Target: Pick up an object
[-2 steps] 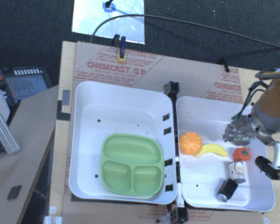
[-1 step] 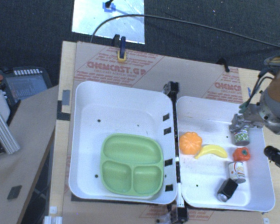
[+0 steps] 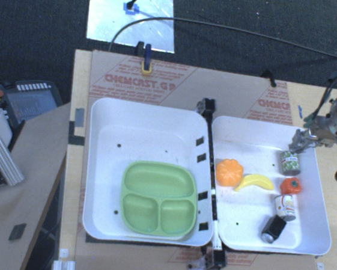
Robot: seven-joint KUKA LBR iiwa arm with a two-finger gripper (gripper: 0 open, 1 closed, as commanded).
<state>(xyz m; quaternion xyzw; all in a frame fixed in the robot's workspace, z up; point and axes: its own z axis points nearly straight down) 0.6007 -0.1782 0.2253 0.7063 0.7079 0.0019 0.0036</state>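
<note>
The bench (image 3: 71, 168) bore a brown cardboard sheet printed CHEMCAST (image 3: 180, 81). On that sheet two shallow white bins sat side by side, touching: the left bin (image 3: 103, 154) and the right bin (image 3: 314, 239). A yellow clamp (image 3: 147, 59) gripped the sheet's far edge.

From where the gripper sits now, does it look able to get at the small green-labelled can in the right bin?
Probably yes. The gripper hangs over the right bin's far right corner, just above the green-labelled can. Nothing lies over the can, and the toy tomato sits slightly apart.
</note>
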